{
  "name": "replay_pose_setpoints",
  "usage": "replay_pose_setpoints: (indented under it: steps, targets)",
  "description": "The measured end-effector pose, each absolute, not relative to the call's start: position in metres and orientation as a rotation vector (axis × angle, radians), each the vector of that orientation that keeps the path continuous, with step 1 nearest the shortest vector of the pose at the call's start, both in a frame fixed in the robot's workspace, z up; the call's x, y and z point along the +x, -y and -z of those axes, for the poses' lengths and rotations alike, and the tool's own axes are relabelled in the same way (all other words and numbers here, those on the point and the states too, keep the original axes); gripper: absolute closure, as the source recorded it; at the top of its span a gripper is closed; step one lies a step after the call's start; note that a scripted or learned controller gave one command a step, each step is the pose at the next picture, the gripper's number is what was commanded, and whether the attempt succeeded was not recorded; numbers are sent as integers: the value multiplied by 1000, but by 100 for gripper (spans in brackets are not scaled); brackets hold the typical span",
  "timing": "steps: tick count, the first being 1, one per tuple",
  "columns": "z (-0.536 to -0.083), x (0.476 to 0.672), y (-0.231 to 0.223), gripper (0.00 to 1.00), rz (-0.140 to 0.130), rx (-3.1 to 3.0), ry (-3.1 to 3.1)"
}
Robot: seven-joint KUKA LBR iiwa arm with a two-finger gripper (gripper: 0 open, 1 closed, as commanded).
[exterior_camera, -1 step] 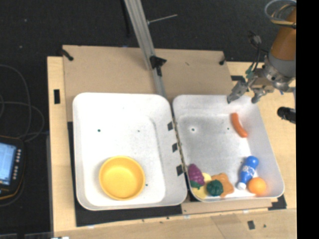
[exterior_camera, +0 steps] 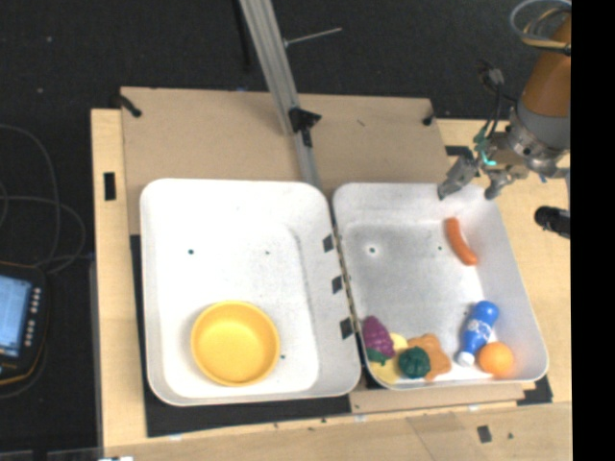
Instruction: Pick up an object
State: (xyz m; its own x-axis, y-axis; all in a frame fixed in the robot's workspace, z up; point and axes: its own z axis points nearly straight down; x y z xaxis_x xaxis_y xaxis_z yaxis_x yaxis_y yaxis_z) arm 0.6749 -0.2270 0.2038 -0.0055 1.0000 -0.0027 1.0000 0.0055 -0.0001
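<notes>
In the left white plastic bin [exterior_camera: 173,219] a round yellow plastic bowl [exterior_camera: 235,342] sits at the lower left of the frame; the right white plastic bin [exterior_camera: 404,209] holds a cluster along its lower edge: a purple toy grape bunch [exterior_camera: 377,337], a blue-and-white toy bottle [exterior_camera: 478,329], an orange ball [exterior_camera: 496,358]; higher, a small orange toy sausage [exterior_camera: 461,240] lies with its long axis slanting down-right; just above it, upper right, the gripper [exterior_camera: 474,179] hovers spread and empty, so the sausage seems nearest.

An orange sausage-shaped toy [exterior_camera: 461,240] lies flat and slanted on the right bin's floor near its far right wall, untouched.
</notes>
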Motion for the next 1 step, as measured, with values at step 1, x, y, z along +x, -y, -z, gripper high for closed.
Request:
replay_pose_setpoints:
  steps: [1]
  targets:
    - [-143, 671, 222, 0, 6, 2216, -2230]
